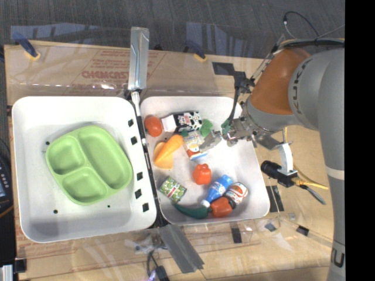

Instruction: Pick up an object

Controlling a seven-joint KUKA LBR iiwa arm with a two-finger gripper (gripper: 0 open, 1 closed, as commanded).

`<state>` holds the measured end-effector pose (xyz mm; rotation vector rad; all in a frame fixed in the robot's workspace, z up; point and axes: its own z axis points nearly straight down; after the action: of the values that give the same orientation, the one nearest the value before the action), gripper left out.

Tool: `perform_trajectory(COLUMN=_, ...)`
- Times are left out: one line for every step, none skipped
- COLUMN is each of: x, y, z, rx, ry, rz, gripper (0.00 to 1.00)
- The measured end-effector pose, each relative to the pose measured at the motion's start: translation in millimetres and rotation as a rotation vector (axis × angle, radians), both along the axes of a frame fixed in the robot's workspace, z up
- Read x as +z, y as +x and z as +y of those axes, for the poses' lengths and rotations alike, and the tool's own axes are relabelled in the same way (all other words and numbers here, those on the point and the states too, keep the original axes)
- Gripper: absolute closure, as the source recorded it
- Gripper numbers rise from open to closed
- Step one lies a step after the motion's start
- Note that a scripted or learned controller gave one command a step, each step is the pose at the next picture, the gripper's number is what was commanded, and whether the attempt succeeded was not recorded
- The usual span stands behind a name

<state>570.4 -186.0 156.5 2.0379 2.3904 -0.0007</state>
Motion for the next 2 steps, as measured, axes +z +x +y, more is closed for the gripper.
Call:
perform_trajectory(x=-65.0, y=-33.2, z=16.8, rx=-0.047, ry=0.002, rz=0.003, gripper=0.0)
perform_trajectory(x=-65.2, y=-33.4, z=16.7, rx=-0.047, ry=0.002, rz=0.003, gripper=0.0)
